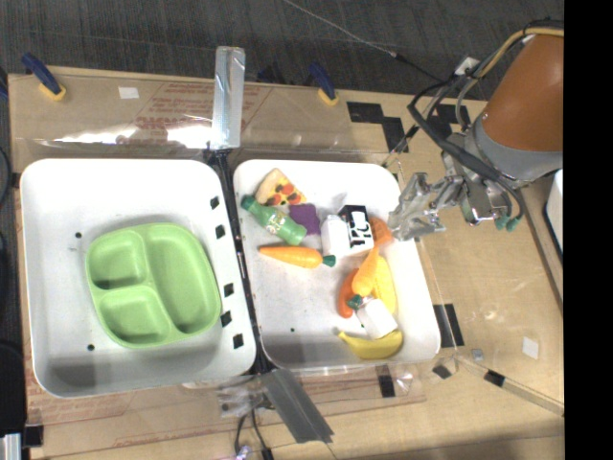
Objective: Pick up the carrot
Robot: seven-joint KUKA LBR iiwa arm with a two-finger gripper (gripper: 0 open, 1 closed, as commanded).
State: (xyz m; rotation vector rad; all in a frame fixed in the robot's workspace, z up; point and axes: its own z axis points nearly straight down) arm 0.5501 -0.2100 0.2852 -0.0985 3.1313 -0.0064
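The carrot (292, 255) is orange with a small green tip at its right end and lies flat near the middle of the right bin (287, 338). My gripper (414, 214) hangs over that bin's right rim, to the right of the carrot and well apart from it. Nothing shows between its metal fingers (426, 220).
Around the carrot lie a pizza slice (280, 190), a green bottle (271, 218), a purple piece (306, 218) and a white carton (347, 230). Orange and yellow toy foods (369, 286) fill the right side. A green divided plate (151, 281) sits in the left bin.
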